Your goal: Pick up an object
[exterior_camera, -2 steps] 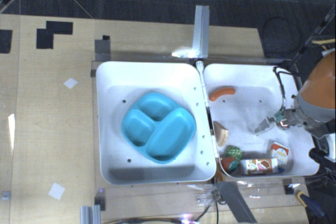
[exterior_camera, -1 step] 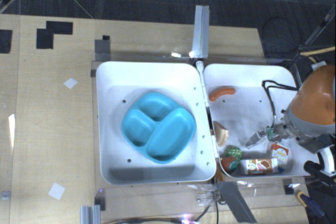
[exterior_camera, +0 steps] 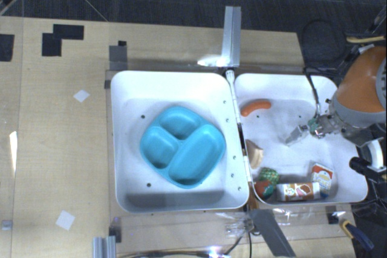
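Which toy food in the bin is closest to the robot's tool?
The orange sausage looks closest to the tool. It lies alone at the bin's far side. The others, like the green veggie and carton, crowd the near edge, farther away.

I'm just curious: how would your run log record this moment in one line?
gripper: over right bin, holding nothing | sausage: untouched | blue tray: left bin

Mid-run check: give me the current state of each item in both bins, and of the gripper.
Blue divided tray: flat in left bin, compartments empty.
Orange sausage: lying loose, right bin's far side.
Bottle: on its side, near edge.
Small carton: tilted beside the bottle.
Gripper: low in right bin, holding nothing visible.
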`<action>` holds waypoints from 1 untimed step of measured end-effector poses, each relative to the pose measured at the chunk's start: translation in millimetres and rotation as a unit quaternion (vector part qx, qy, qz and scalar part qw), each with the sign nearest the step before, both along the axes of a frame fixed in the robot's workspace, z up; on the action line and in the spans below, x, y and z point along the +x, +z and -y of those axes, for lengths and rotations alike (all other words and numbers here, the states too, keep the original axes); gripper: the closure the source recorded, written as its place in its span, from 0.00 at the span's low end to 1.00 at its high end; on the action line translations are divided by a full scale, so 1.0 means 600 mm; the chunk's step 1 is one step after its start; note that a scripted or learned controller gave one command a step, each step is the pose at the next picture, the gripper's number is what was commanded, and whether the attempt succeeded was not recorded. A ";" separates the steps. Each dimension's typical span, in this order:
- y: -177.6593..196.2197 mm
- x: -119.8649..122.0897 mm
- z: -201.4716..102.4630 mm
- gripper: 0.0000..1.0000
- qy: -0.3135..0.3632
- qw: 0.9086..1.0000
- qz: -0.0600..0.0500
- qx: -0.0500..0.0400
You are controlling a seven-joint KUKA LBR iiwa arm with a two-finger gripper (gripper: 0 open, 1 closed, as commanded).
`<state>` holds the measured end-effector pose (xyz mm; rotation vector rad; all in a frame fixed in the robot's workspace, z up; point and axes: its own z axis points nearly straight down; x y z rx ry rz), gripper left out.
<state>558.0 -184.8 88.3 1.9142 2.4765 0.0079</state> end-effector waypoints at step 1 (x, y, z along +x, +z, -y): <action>0.002 -0.036 -0.086 0.00 0.123 0.992 0.000 -0.001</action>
